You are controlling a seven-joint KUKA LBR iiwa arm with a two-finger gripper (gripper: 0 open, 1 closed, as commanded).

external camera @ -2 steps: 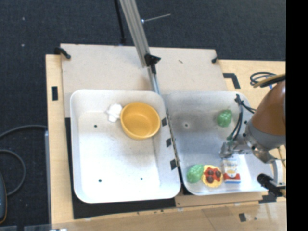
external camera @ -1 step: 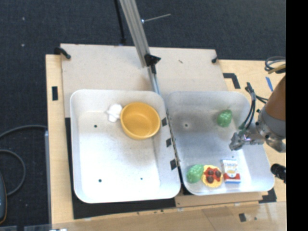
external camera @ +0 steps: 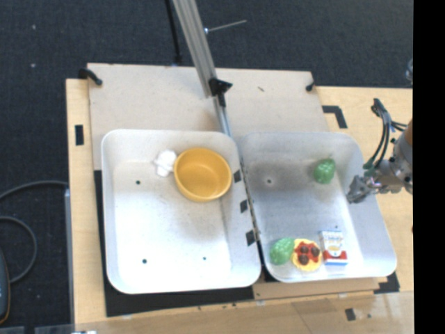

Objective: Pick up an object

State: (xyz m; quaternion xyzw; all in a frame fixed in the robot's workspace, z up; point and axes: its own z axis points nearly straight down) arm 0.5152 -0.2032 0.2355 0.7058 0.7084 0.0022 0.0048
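Note:
The right bin [external camera: 292, 207] holds a green ball [external camera: 324, 170] near its far right side. Along its front wall lie a green lump [external camera: 281, 250], a round yellow and red toy [external camera: 306, 253] and a small white, orange and red carton [external camera: 334, 248]. The left bin [external camera: 139, 256] holds a yellow bowl [external camera: 202, 174] with a small white object [external camera: 165, 162] touching its left side. My gripper [external camera: 360, 188] hangs over the right bin's right rim, to the right of the green ball and apart from it. Nothing shows between its fingers.
A slanted metal pole [external camera: 198, 44] rises from the back between the bins. Cables [external camera: 381, 127] hang by the arm at the right. Beyond the bins the wooden bench [external camera: 83, 186] ends in dark carpet.

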